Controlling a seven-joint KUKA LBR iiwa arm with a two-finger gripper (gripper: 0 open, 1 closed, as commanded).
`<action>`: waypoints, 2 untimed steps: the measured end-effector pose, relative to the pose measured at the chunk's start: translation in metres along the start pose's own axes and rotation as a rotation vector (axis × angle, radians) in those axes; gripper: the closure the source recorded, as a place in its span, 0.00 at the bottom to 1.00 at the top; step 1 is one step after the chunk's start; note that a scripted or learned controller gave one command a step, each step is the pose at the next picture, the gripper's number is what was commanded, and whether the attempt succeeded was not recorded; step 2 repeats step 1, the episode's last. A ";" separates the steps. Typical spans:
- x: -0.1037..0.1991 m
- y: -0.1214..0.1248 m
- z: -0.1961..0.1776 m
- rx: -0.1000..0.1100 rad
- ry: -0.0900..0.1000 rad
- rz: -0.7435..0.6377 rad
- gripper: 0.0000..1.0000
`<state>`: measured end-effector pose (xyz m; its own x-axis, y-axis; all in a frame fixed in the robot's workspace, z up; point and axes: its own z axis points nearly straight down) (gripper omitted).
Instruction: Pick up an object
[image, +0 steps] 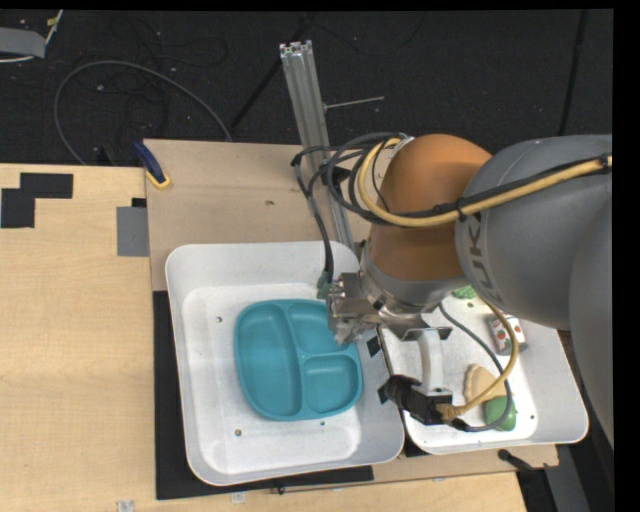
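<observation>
Camera view puts the gripper (368, 326) low at centre frame, over the wall between the bins, hidden under the wrist (405, 280); I cannot tell whether it is open or holding anything. The teal plate (290, 360) lies just left of it in the left bin (200, 290). I judge it may strike that wall or skid off the plate's shallow rim.

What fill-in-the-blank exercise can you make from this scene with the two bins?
The teal plate has ____ compartments.
The left bin holds the ____.
The arm wears a band coloured ____.
The arm reaches in from the view's ____.
Missing words: three; plate; orange; right.
</observation>
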<state>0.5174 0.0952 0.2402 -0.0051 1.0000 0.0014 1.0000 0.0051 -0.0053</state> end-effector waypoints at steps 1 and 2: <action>-0.002 0.000 0.000 0.000 -0.001 0.003 0.00; -0.002 0.000 0.000 0.000 -0.001 0.003 0.00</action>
